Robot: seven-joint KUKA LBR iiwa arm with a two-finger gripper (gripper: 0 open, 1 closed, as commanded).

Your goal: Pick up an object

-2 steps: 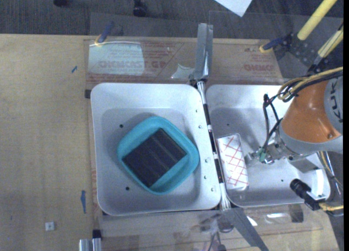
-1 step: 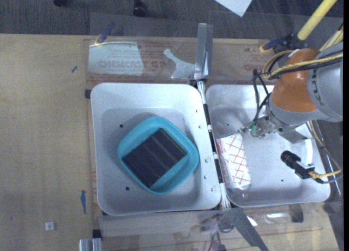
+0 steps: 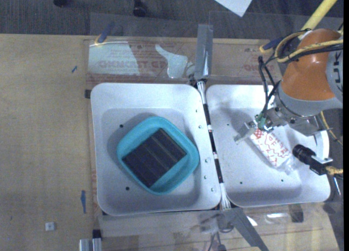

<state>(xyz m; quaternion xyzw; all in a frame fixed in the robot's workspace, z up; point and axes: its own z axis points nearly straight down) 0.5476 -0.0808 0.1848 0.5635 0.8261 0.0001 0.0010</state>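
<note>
- Looking at the near side first: teal dish [image 3: 158,154] with a dark ridged block [image 3: 154,157] in it, sitting in the left bin [image 3: 103,102], well apart from the arm and not part of this try by the look of it.
- Moving over to the right bin [image 3: 240,190]: red-and-white packet [image 3: 271,149] lying flat and slanted on the bin floor, one end just under the gripper [image 3: 260,124].
- Hovering right at that upper-left end of the packet, gripper tip touching or nearly touching it; can't tell if it's spread or pinched from this angle, and nothing visibly between the tips.
- Judging the step: lining up for the grab, not lifted yet.
- Doing it well probably means centring on the packet body rather than the thin end, closing across the narrow width, then lifting straight up and slow, since that slick wrapper looks ready to slip out.
- Keeping clear of the divider wall [image 3: 210,135] while rising, too.
</note>
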